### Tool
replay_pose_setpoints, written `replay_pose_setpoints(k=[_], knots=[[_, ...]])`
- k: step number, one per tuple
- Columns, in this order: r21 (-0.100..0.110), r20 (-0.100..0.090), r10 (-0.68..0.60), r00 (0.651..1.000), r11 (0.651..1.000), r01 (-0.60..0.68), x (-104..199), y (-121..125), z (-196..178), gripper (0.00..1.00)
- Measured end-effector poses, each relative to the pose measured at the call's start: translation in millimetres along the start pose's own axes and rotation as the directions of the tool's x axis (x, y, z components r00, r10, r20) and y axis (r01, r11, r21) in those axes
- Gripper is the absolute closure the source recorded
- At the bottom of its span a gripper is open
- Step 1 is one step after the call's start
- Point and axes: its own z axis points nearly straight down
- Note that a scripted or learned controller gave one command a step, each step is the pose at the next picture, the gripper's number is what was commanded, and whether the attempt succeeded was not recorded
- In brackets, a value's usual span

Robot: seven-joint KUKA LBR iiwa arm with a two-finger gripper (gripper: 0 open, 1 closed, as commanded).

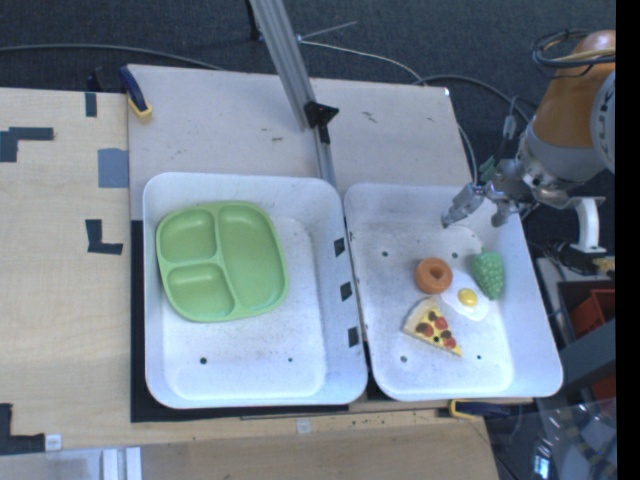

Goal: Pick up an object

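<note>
The right bin (400, 358) holds a brown donut (434, 275), a green bunch of grapes (489, 273), a fried egg (469, 301) and a pizza slice (434, 326). My gripper (478, 208) hangs over the bin's far right part, above and a little right of the donut, behind the grapes. Its two fingers are spread, with nothing between them.
The left bin (240, 368) bears a green divided plate (220, 261). A metal post (290, 58) runs from the top down to the gap between the bins. A wooden surface (60, 298) with grey tape marks lies at left. Cables trail behind the bench.
</note>
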Motion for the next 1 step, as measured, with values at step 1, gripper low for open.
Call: replay_pose_setpoints(k=[1], knots=[[0.002,0.0,0.002,1.0,1.0,-0.002,-6.5,-7.2,59.2,0.0]])
